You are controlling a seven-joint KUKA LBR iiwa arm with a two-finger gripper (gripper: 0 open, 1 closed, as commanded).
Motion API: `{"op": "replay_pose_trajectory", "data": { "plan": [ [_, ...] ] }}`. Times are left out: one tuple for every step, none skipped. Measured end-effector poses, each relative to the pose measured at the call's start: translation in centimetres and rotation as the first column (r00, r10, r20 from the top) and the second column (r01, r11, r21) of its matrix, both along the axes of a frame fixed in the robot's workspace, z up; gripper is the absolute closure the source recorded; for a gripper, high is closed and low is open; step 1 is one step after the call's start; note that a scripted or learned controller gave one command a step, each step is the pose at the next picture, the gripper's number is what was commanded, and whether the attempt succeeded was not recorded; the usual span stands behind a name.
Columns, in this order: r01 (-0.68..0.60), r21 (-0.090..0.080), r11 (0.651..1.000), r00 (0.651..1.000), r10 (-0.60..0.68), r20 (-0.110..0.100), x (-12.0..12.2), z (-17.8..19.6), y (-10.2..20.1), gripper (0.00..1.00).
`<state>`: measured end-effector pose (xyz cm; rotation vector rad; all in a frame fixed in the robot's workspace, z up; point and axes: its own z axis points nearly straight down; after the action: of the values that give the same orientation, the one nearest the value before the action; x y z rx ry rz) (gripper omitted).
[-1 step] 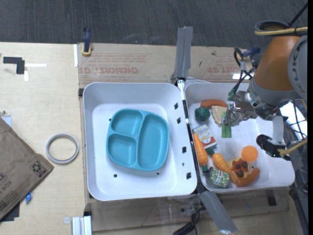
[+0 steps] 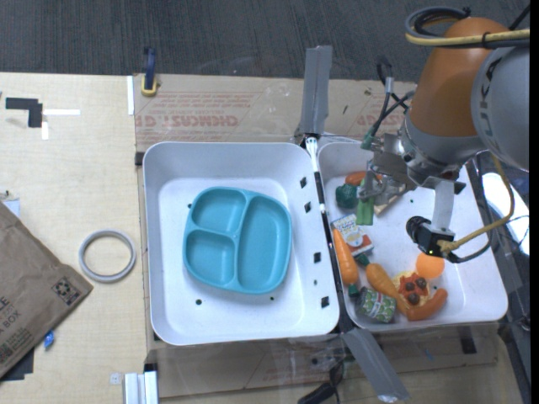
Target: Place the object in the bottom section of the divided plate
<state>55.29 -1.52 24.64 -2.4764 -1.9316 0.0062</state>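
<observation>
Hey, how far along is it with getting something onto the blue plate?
Nothing looks done yet: the divided plate in the left bin has nothing in its sections. In hand: the claw is down among the toy food in the right bin. Left: grasping a piece and carrying it to the plate's bottom section.

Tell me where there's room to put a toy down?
The plate has three bare sections, and the left bin has bare floor all around it. The right bin is crowded with toy food under the end effector.
</observation>
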Motion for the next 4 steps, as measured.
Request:
{"op": "replay_pose_trajectory", "data": {
  "plan": [
    [0.010,-0.002,1.000,1.000,-0.010,-0.002,1.1,2.6,11.0,1.00],
    [0.010,-0.002,1.000,1.000,-0.010,-0.002,1.1,2.6,11.0,0.00],
    [0.009,-0.006,1.000,1.000,-0.009,-0.007,1.1,3.2,11.0,1.00],
    [0.477,-0.005,0.879,0.879,-0.477,-0.002,0.5,-5.5,14.0,1.00]
  ]
}}
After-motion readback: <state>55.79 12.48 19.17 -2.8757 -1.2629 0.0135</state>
